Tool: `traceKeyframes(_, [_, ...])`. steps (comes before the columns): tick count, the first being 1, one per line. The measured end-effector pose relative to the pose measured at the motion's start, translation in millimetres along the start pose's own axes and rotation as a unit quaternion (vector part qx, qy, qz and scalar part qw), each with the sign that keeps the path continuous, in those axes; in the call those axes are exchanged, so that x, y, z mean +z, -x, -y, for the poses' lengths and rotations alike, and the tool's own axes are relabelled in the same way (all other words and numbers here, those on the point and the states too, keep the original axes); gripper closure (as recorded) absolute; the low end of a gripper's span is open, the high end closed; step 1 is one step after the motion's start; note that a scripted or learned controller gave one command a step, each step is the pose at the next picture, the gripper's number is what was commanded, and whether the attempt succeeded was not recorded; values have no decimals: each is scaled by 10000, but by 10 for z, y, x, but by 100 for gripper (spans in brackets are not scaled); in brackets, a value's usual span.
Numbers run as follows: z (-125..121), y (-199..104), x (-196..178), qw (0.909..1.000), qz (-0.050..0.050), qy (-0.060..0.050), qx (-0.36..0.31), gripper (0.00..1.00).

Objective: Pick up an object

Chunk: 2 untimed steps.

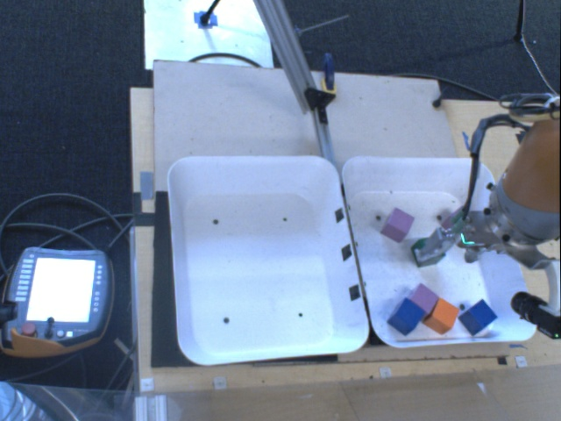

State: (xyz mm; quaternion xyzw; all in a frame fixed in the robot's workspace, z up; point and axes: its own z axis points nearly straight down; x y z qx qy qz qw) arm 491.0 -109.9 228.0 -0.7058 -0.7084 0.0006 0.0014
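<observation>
Sitting on a tan bench [386,112] over dark carpet, two white bins: left bin [254,261], right bin [421,182] w/ blocks. Gripper [429,251] is hanging over right bin, arm cut off at frame edge; fingers too blurry, can't tell their state. Purple block [397,224] is lying just beside it; blue [407,316], purple [425,298], orange [442,316], blue [477,317] blocks are clustering at near wall. Pendant [57,301] is lying far left.

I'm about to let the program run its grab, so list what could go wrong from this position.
1. The gripper hangs over bare bin floor between the purple block and the lower cluster; closing here would likely catch nothing.
2. The orange block sits tight against a second purple block and a blue block, so a descent there could wedge or scatter them.
3. Another blue block lies near the right bin's rim, leaving little finger room.
</observation>
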Motion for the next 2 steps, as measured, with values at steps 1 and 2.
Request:
traceKeyframes(1, [-9,1,-16,10000,4,24,4,0])
traceKeyframes(2, [-3,-32,608,10000,-3,-14,8,0])
